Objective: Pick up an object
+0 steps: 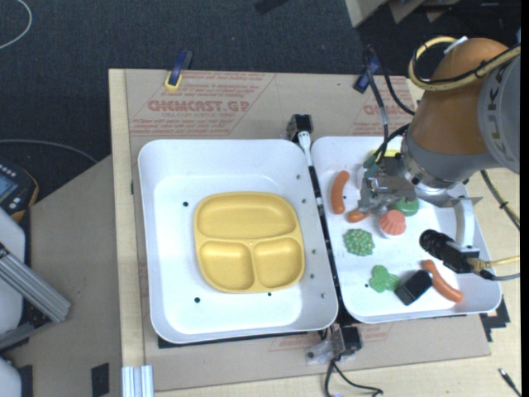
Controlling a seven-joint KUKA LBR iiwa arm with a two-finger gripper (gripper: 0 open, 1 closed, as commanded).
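Right of frame, claw [374, 195]: hovering over small orange-red plastic sausage [357, 216]; grip state unclear.
Left white bin [157, 246]: holding yellow three-compartment plastic tray [248, 241].

Floor [124, 15]: dark carpet, up-left of the pincer [376, 193].
Table [124, 246]: pale wood, left of the pincer.
Cable [16, 11]: thin white loop, far up-left.

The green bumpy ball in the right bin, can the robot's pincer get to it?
Probably yes. The green bumpy ball lies bare with nothing on top, and the pincer hangs just above it in the same bin.
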